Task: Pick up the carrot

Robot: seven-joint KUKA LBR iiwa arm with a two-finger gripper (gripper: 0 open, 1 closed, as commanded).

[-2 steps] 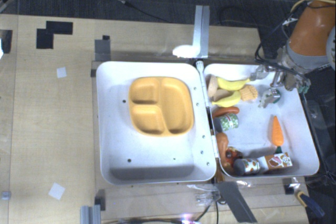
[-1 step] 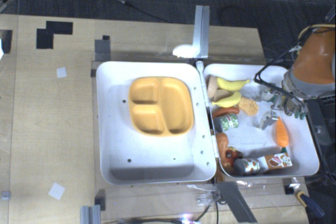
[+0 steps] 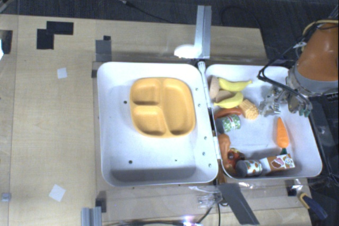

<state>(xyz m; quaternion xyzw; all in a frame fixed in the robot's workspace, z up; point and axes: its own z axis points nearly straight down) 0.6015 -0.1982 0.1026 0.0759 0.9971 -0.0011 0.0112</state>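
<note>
Carrot (image 3: 282,133) lies lengthwise in the right white bin (image 3: 312,159), just below the gripper (image 3: 274,104), apart from it; whether the gripper is open cannot be told.

**Two bins side by side on the worktop**

We see the divided yellow plastic plate (image 3: 160,106) in the left white bin (image 3: 114,166). In the right white bin (image 3: 312,159), the orange carrot (image 3: 282,133) lies toward the right wall, the two yellow bananas (image 3: 233,91) at the far left corner, and the gripper (image 3: 271,105) hangs between them.
</note>
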